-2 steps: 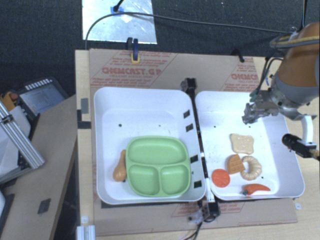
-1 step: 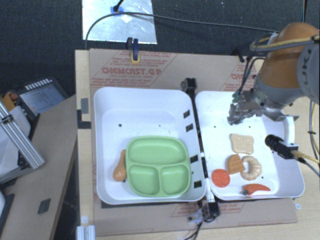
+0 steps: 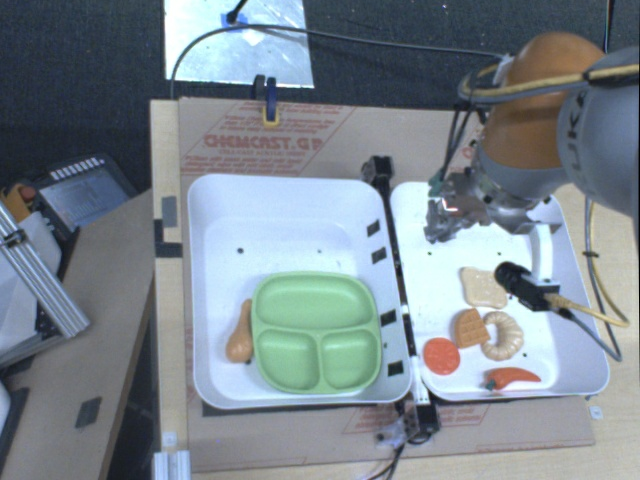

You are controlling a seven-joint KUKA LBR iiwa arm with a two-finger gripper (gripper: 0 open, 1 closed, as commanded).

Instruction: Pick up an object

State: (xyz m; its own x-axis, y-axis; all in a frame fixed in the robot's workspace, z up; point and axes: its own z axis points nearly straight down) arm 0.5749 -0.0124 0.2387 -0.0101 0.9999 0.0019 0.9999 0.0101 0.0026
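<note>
The grey arm, with its orange band, is reaching in from the right and hanging over the far part of the right bin. The claw is pointing down at the bin's bare white floor near the far left corner. It is too small and shadowed to tell whether it is released or clenched. Nothing is showing in its grip, and it is not touching any of the items.

Five toy foods are lying in the near half of the right bin, all apart from the claw. A pale toast is lying closest to it, toward the near right. Just in front of the toast, an orange chunk is sitting against a pale curl shaped like a shrimp. A red disc is lying to the near left of the chunk. A red chilli is lying by the near rim.

In the left bin, a green tray with three compartments is sitting in the near half. A tan gourd is lying just beside the tray's left edge.
</note>
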